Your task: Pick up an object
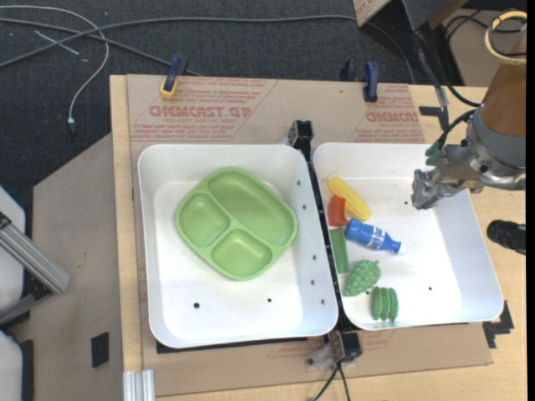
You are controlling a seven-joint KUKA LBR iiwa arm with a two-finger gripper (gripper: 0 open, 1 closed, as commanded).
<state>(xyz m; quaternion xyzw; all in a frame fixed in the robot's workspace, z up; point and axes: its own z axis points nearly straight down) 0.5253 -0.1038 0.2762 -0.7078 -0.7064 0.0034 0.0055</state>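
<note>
My gripper [420, 195], finger state unclear, hovers right of the blue toy bottle [373, 236]; it looks light, rigid, slippery, so I'd grasp mid-body.

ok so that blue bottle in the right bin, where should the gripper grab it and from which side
Probably across the middle of the blue bottle, coming straight down from above. It lies flat on its side, long axis running left to right with a slight tilt, so fingers closing across its narrow width should fit. Its right end faces bare bin floor; the orange piece and green stick crowd its left end. The gripper hangs up and to the right.
</note>
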